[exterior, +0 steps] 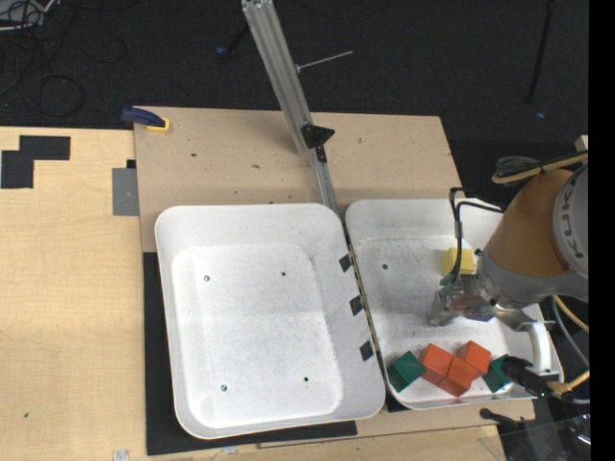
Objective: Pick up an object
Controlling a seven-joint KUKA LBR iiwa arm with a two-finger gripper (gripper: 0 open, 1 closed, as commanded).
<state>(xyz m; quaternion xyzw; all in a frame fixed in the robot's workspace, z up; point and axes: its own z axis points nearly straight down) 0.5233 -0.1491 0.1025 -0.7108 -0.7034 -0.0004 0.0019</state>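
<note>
The desk [288, 161] carries two bins. The arm [533, 238] sets its pincer [456, 307] low in the right bin [404, 229], just under a yellow block [459, 260]. I cannot tell whether the pincer is wide or narrow. Nothing looks lifted, so the pick is not yet done. Orange blocks [452, 365] and green blocks [405, 369] lie at the bin's lower edge. The arm's lettering is cut off and unreadable.

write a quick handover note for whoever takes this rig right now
Hand: low inside the right bin, near its middle; no object seen in its hold.
Things: yellow block just beyond the hand; orange blocks clustered at the near wall, a green block on their left, a second green block on their right.
Done: no pick visible.
Left: grasp one object and lift it.
</note>
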